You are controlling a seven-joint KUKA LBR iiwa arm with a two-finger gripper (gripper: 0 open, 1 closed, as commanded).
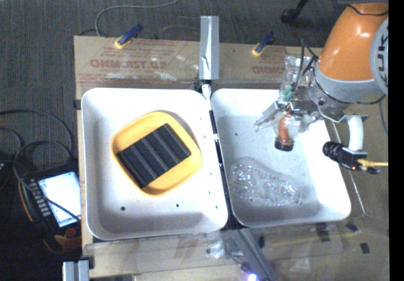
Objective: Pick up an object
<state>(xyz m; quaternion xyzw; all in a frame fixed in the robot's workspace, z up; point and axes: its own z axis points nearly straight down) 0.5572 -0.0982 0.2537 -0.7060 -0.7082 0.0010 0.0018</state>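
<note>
Two white bins [95, 166] lie side by side, and the gripper [285, 123] hangs over the right one.
Its fingers are clamped on a small brown bottle [285, 136], rounded and shiny, held upright above the bin floor. Below it, a crinkled clear plastic bag [264, 185] lies near the front wall. The left bin holds a yellow tray [158, 152] with soft rounded corners and a black ribbed insert.

Tray [158, 153] — in left bin [95, 109]
</note>
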